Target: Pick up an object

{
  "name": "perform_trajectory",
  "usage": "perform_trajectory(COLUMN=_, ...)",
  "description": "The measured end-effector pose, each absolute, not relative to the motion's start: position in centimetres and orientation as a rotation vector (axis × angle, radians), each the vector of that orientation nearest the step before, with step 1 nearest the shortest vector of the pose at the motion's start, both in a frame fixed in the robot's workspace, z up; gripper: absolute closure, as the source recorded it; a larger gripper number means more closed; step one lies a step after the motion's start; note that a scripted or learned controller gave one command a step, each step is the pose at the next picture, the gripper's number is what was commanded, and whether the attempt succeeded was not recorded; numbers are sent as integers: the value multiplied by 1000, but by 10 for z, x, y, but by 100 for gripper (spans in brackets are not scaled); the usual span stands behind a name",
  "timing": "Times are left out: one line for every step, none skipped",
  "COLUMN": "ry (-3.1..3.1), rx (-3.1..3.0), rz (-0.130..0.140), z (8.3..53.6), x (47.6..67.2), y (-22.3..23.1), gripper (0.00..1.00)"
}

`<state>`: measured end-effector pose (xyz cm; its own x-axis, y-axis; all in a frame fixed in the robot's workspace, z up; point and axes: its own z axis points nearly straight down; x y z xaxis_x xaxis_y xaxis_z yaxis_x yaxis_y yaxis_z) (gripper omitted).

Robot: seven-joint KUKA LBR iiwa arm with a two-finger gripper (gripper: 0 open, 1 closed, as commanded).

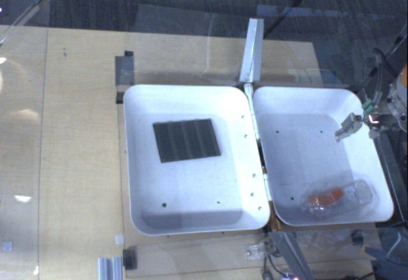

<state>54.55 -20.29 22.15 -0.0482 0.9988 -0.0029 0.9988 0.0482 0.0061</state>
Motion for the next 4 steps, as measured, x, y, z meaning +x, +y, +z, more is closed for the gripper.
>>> perform_trajectory(ry=2530, rx=1842, rz=9, z=90, x=496, y=-207, gripper=0)
perform_trajectory(ry=2541, rx=1825, rz=8, z=90, x=525, y=-206, gripper=0)
perform_trajectory(ry=2740, rx=1528, rz=3, z=97, x=492, y=-206, gripper=0)
perform_trajectory(ry=2588, rx=1766, rz=5, z=188, x=504, y=-173, gripper=0)
